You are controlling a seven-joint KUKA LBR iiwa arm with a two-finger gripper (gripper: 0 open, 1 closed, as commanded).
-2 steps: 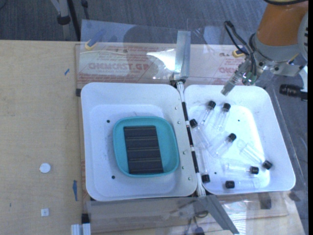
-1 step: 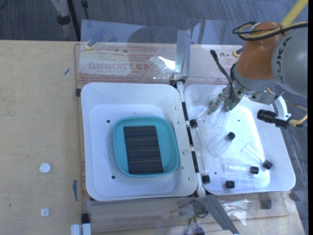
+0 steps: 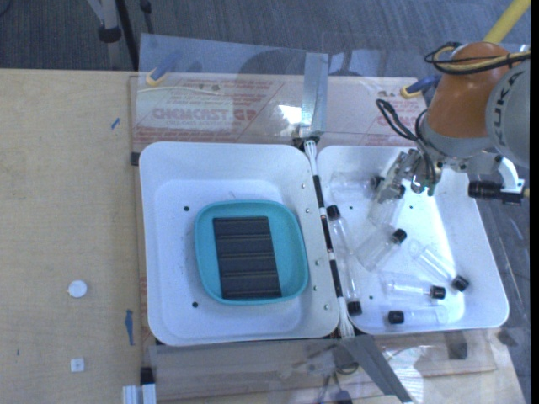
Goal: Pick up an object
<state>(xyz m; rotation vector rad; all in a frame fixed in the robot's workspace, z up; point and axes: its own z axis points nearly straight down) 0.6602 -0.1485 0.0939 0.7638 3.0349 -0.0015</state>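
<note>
the gripper (image 3: pixel 402 182) is hanging over the far part of the right bin (image 3: pixel 480 225), near its far rim. whether anything is sitting between its prongs, i cannot tell. the grey arm (image 3: pixel 472 99) with its orange band is reaching in across the bin's far right corner, crowding that side.

clear vials with black caps (image 3: pixel 383 247) are lying scattered across the right bin's floor. one is lying just beside the gripper; others are lying along the divider edge and toward the near rim, several close together near the near right corner. the middle of the floor is staying fairly open.

in the left bin (image 3: pixel 168 183), a teal tray (image 3: pixel 206 242) holding a dark ribbed insert (image 3: pixel 246 257) is sitting in the centre, leaving bare margins along all rims.
</note>
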